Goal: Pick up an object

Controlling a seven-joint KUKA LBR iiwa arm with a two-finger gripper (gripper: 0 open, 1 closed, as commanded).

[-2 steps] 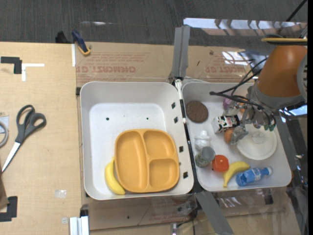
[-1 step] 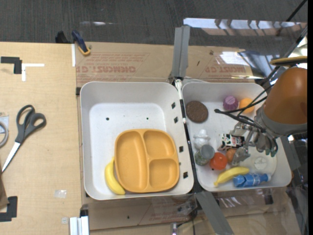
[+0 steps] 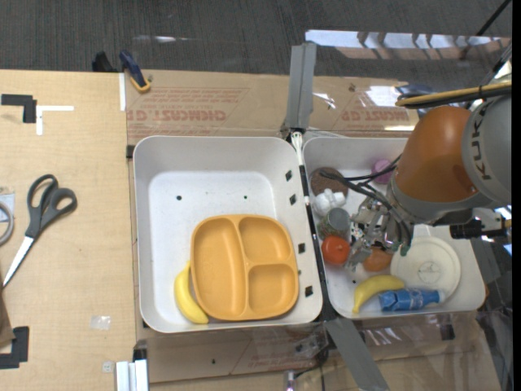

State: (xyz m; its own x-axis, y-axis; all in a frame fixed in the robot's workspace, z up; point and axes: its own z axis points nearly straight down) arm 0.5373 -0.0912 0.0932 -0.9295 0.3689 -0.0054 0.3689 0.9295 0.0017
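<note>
A pale wood bench point(image 3: 65, 243), with brown cardboard point(image 3: 207, 104) behind the bins and dark carpet point(image 3: 203, 15) beyond, carries scissors point(image 3: 37, 214) at left and two white bins. The left bin point(image 3: 155, 218) holds an orange divided plate point(image 3: 244, 265) over a banana point(image 3: 187, 298); the right bin point(image 3: 464, 300) holds the gripper point(image 3: 370, 233), lowered among a red tomato point(image 3: 334, 249) and an orange fruit point(image 3: 376, 259), its state impossible to tell. A second banana point(image 3: 376, 288) lies near the front wall, long axis left to right, rising rightward, beside a blue object point(image 3: 409, 300) and a white lid point(image 3: 426, 265).
</note>
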